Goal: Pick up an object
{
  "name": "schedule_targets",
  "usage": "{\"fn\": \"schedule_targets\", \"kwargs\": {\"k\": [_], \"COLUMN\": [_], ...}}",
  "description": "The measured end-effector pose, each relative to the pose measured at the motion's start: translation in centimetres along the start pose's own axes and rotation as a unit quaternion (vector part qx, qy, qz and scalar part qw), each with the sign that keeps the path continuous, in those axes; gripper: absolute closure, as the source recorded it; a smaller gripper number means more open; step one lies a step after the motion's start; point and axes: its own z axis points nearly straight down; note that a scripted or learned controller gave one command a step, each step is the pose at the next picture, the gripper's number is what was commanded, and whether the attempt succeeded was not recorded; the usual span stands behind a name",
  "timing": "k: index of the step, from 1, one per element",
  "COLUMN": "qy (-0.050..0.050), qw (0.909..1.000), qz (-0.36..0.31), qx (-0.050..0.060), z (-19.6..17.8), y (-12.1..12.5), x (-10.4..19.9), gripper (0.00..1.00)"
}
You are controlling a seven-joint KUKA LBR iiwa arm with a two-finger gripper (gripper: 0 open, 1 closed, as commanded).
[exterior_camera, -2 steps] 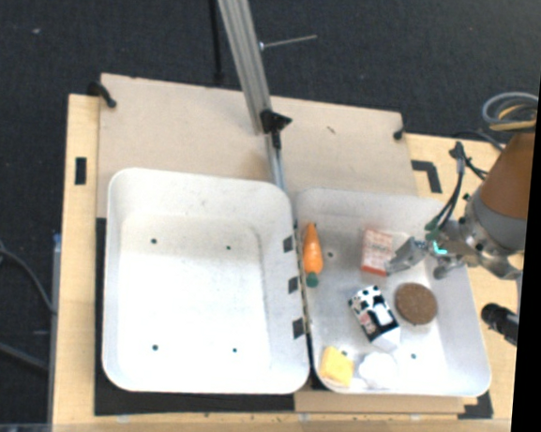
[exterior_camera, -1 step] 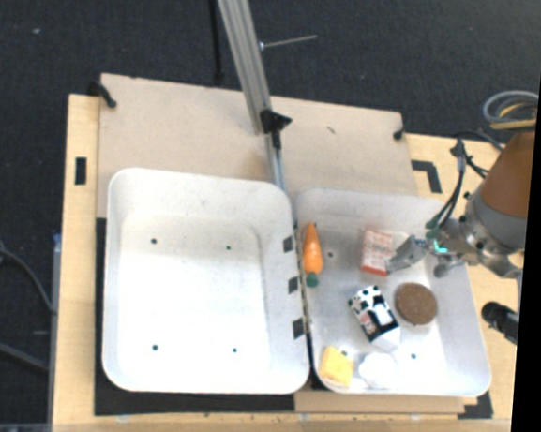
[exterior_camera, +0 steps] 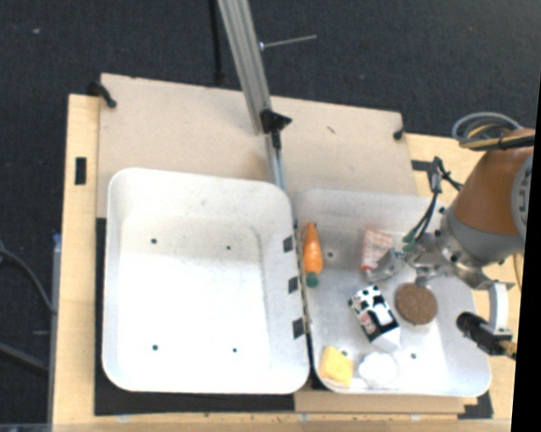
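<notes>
The right bin [exterior_camera: 445, 367] holds several objects. An orange carrot [exterior_camera: 313, 251] lies along its left wall. A pink and white packet [exterior_camera: 376, 247] sits toward the back. Near the middle lies a black and white patterned object [exterior_camera: 373, 312], with a brown round disc [exterior_camera: 416, 305] to its right. A yellow piece [exterior_camera: 337, 364] and a white round object [exterior_camera: 378, 368] rest at the front wall. My gripper [exterior_camera: 409, 262] hangs low over the bin's right half, between the packet and the brown disc, just above the disc. I see nothing held in it.
The left bin [exterior_camera: 199, 279] stands beside the right one, sharing a middle wall. A slanted metal rail [exterior_camera: 251, 58] rises from behind the bins. The bench board [exterior_camera: 193, 128] extends behind both bins.
</notes>
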Motion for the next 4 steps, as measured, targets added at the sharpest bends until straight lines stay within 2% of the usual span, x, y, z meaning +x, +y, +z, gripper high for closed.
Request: {"fn": "schedule_targets", "kwargs": {"k": [1,2,4], "qy": [-0.002,-0.001,0.0], "qw": [1.0,1.0,1.0], "qz": [0.002,0.005,-0.001], "qx": [-0.004,-0.007,-0.005], "z": [4.8,3.5,-7.1], "y": [0.1,0.3,2.2], "x": [-0.3,-0.3,-1.1], "gripper": [0.0,1.0,1.0]}}
